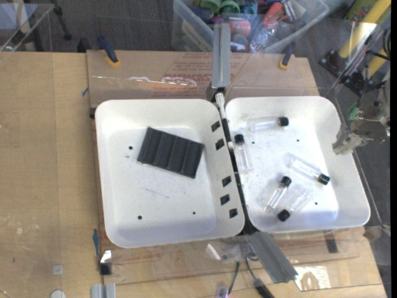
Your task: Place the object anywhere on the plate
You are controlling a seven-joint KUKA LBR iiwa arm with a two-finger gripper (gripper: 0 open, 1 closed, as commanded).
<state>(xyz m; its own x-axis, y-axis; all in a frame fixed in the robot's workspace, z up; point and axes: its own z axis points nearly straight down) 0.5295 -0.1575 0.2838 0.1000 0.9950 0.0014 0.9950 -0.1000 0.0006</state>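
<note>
1. Camera view shows my claw (348, 143) over the outer rim of the right bin (335, 113). I cannot tell whether it is released or clenched.
2. The clear vials (307, 169) lie scattered in that bin, near the claw and to its left.
3. I see three risks. Two vials lie close together, so a grab may catch both. The round glass may slip. A vial may also roll off the dark ribbed plate (170, 152), which sits far left of the claw.
4. The vials are transparent, black-capped and lying flat.

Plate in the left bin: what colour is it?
Dark grey, nearly black, with ridges: the plate shows in the camera view.
</note>
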